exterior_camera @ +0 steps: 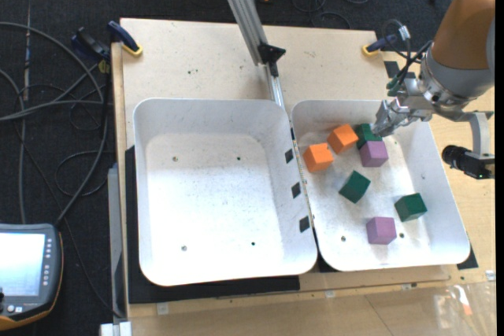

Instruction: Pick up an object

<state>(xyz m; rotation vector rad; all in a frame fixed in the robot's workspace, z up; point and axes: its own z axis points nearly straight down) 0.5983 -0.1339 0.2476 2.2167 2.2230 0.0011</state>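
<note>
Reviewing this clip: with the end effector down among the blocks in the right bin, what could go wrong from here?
The end effector sits at a tight cluster: a green block, a purple block and an orange block nearly touch, so closing may catch two or knock neighbours aside. The cluster also lies near the right bin's back wall, so a pushed block might wedge against it.

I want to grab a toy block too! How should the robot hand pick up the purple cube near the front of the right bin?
The purple cube sits alone on the white bin floor, nothing touching it. Probably best to come straight down from above and pinch two opposite flat sides. It is turned a bit, so the gripper should twist to match its faces.
</note>
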